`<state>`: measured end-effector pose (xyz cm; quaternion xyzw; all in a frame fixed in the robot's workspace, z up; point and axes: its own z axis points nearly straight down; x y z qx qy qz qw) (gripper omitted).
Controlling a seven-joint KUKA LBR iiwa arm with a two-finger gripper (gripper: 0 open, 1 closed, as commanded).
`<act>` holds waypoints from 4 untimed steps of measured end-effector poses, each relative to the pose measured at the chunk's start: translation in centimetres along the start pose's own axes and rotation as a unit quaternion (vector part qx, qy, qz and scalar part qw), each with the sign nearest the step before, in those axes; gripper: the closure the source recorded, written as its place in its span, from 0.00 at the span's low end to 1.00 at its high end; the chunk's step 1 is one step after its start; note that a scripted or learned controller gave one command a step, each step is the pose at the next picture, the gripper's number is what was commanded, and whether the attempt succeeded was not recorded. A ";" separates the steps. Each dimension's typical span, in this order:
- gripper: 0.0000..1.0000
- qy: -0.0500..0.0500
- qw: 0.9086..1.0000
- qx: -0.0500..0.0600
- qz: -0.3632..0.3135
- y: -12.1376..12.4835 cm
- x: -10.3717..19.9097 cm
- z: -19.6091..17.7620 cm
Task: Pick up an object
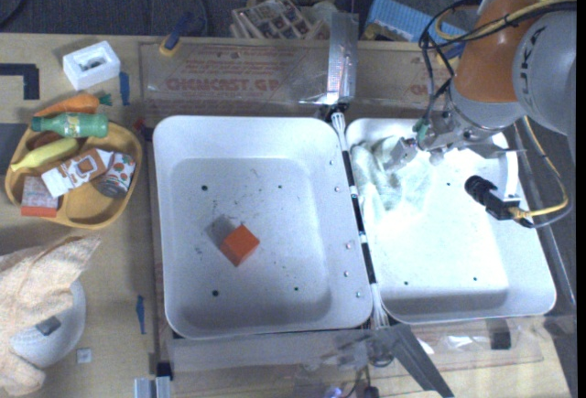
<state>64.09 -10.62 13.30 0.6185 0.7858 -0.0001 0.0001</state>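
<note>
I see the gripper low in the right bin; its grasp I cannot tell; the orange block lies unpicked in the left bin.

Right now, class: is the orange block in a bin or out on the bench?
In. The orange block rests on the floor of the left bin, enclosed by its white walls.
</note>
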 end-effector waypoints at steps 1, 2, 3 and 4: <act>0.00 -0.003 0.998 -0.008 -0.065 -1.2 -0.1 3.9; 1.00 -0.002 0.998 -0.011 -0.063 -1.0 -0.2 2.9; 1.00 -0.004 0.993 -0.008 -0.114 -0.2 -2.3 4.0; 1.00 -0.001 1.000 -0.001 -0.013 4.3 6.7 -5.2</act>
